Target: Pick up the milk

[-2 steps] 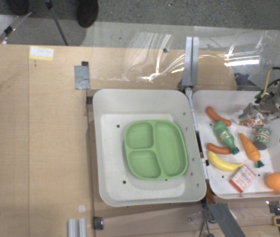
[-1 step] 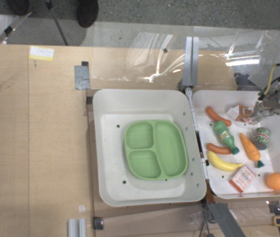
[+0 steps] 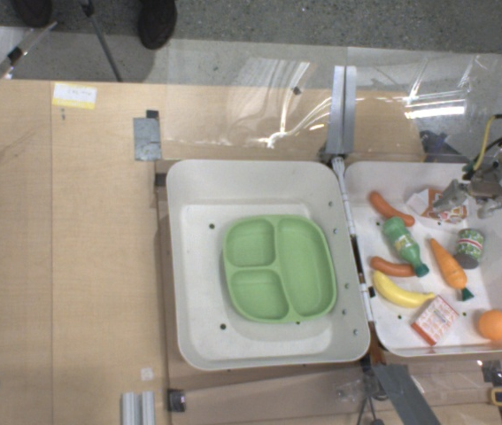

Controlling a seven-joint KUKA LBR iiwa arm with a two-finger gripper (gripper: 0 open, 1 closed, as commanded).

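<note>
Nothing printed can be read at this resolution. A yellow-and-white label (image 3: pixel 74 96) stuck on the bench (image 3: pixel 56 255) near its far left edge carries marks too small to make out. In the right bin (image 3: pixel 498 348), the red-and-white carton (image 3: pixel 435 319) near the front edge and the small can (image 3: pixel 470 246) toward the right edge bear printed faces, perhaps lettering, but no word, brand or number resolves.
</note>
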